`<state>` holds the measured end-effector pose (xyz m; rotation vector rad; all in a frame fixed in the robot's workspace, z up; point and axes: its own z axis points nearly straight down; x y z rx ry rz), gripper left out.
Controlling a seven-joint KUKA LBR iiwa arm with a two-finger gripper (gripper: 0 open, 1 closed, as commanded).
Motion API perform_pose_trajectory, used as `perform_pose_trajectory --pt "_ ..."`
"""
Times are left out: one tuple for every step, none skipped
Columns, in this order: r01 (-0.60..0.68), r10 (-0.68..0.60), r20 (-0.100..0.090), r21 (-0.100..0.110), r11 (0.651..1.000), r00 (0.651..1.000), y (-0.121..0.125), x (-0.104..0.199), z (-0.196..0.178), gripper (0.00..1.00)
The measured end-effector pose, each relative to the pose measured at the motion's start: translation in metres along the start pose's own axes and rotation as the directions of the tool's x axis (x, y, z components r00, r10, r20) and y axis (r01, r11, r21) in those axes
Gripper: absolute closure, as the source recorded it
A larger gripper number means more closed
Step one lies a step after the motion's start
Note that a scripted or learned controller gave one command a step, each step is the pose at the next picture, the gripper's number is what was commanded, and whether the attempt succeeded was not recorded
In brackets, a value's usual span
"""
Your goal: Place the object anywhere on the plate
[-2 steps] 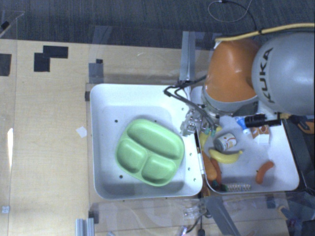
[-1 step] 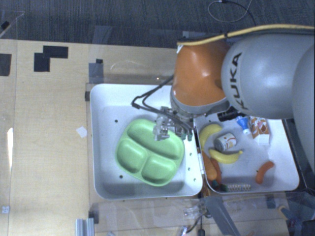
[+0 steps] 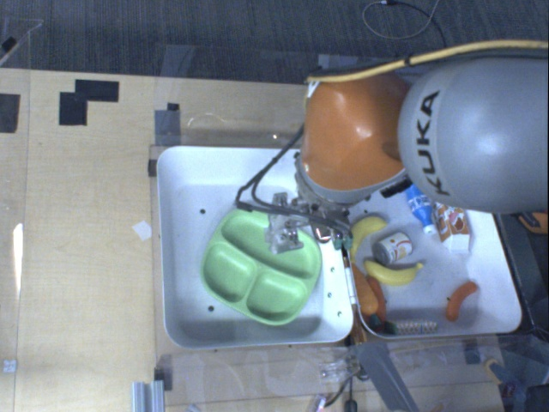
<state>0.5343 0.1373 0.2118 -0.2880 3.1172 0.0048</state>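
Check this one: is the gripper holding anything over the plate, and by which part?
Cannot be told. The gripper sits above the green plate, and no object is discernible between its fingers from this angle.

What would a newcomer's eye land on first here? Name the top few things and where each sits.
The big grey and orange arm dominates the upper right, its pincer hanging over the green divided plate in the left bin. In the right bin, a yellow banana curls beside a small can.

A light-green plate [image 3: 257, 273] with three compartments lies flat in the left white bin [image 3: 184, 230], angled toward the lower right corner. My gripper [image 3: 286, 234] hangs over its upper-right compartment. Which object I am to place cannot be told.
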Motion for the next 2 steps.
perform_pose_trajectory --pt "0.187 -0.187 -0.001 -0.002 0.982 0.982 0.030 -0.043 0.029 1.00" --pt "0.535 -0.535 -0.001 -0.004 0.845 0.845 0.095 -0.034 0.055 1.00"
